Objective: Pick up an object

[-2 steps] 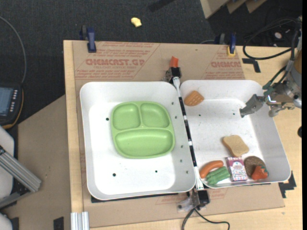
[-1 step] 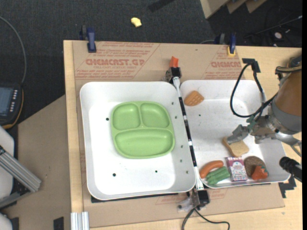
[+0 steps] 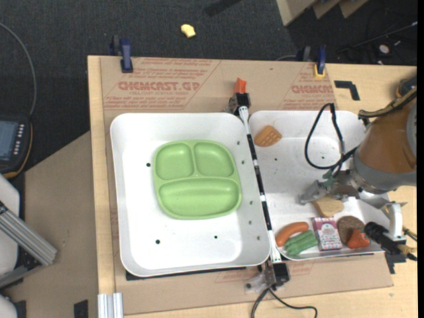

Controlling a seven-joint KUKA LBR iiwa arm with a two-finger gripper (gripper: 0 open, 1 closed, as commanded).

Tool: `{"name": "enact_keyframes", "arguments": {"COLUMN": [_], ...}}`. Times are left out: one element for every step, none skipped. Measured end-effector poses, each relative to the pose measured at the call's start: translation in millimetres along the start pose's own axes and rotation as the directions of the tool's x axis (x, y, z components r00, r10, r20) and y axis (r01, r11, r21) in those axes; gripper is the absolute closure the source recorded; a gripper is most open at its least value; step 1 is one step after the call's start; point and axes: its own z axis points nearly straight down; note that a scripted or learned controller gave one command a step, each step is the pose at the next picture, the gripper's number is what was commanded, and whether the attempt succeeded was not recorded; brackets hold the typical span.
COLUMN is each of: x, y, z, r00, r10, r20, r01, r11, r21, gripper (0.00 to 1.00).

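My gripper [image 3: 318,193] hangs low over the right bin [image 3: 291,171], near its middle, with the grey and orange arm reaching in from the right. Just below it lies a tan bread-like piece [image 3: 329,207], partly covered by the gripper. Along the bin's front edge sit an orange sausage [image 3: 292,230], a green vegetable [image 3: 301,244], a pink box [image 3: 326,234], a brown round object [image 3: 350,226] and a red piece [image 3: 358,240]. A tan ridged snack [image 3: 267,136] rests at the bin's back left corner.
The left bin [image 3: 132,197] holds a green divided plate [image 3: 197,179]. A black cable [image 3: 321,134] loops over the back of the right bin. Clamps and a divider rail [image 3: 255,171] run between the bins.
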Motion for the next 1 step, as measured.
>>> {"name": "enact_keyframes", "arguments": {"x": [-0.1], "y": [1.0], "z": [-15.1], "r00": [1.0], "r10": [0.0], "r20": [0.002], "r01": [0.0], "r11": [1.0], "r21": [-0.007], "gripper": [1.0]}}
